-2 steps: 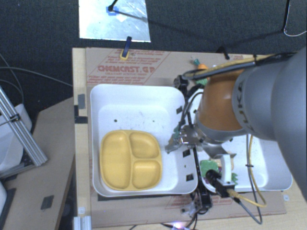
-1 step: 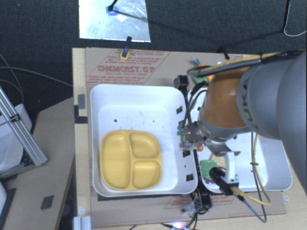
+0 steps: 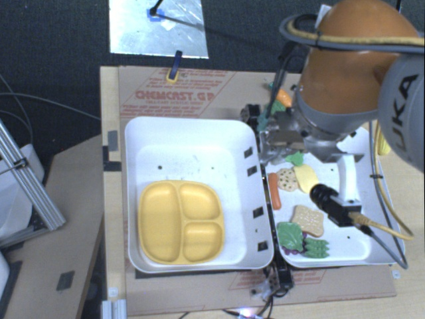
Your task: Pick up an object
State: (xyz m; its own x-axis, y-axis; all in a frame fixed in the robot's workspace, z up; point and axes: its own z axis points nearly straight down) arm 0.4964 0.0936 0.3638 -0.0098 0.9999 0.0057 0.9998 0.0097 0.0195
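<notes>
My gripper hangs low over the far left corner of the right bin, under the big orange-banded wrist. Just in front of it lie a green leafy piece, a chocolate-chip cookie and a pale yellow piece. A red-orange sausage runs along the bin's left wall. Nearer the front are a tan cracker, a green lettuce leaf, purple grapes and another green piece. The arm covers the bin's far part.
The left bin holds a yellow divided plate. A white object lies at the right bin's right side. A black cylinder with a yellow cable hangs off the arm above the cracker. A small orange item shows beside the wrist.
</notes>
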